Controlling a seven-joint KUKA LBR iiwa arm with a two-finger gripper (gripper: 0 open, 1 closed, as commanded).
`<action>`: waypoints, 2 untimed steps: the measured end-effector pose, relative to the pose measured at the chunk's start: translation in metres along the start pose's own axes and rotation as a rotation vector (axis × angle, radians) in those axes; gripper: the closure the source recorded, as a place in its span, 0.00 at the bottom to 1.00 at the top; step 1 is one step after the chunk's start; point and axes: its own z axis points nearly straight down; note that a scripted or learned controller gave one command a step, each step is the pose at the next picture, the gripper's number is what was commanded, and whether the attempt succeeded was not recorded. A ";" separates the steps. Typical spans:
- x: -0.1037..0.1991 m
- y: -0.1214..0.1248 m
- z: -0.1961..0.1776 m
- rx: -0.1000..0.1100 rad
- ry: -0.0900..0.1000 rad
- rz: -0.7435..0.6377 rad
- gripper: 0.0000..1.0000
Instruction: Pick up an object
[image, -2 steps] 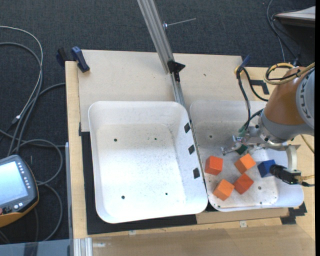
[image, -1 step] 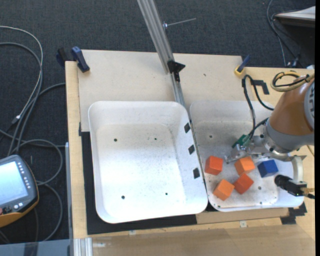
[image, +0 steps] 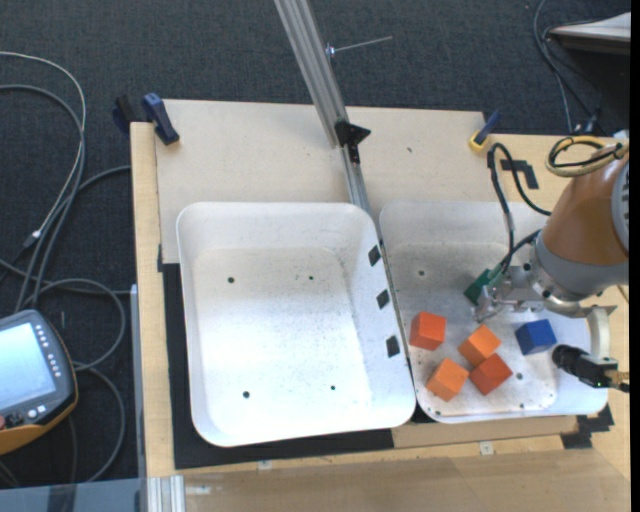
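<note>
End effector (image: 490, 306) hovers above orange blocks (image: 481, 345) in right bin (image: 440, 225).

A single fixed camera looks down from above the bench (image: 250, 160) at a slant, far enough back to take in both white bins: the left bin (image: 200, 230) fills the frame's centre, the right bin (image: 440, 225) sits centre-right. Dark floor and cables border the top and left edges.

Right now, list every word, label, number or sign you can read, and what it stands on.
None can be read.
Teach pendant: its lit screen is too blurred to read.
Blocks, white bins and arm: no markings I can make out.
</note>
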 end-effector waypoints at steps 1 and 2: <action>0.000 0.000 0.001 0.001 0.000 0.001 0.00; 0.019 -0.050 0.016 -0.007 -0.003 0.005 0.00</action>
